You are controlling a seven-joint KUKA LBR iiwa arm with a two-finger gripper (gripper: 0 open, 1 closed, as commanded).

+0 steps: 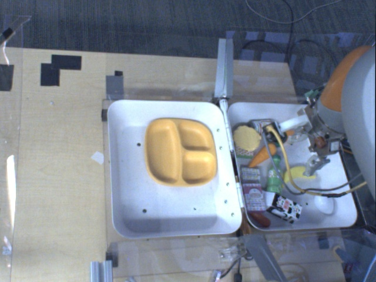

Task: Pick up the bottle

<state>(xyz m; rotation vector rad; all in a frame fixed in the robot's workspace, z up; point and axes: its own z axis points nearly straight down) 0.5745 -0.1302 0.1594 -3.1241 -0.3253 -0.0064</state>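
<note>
Here the gripper [318,157] hangs over the right part of the right bin [346,216], above a yellow round piece [298,174]; how its jaws stand, I cannot tell. The green bottle [274,180] lies left of it, near, among a carrot [262,153] and small packs. The left bin [126,216] carries a yellow divided tray [179,151].
</note>
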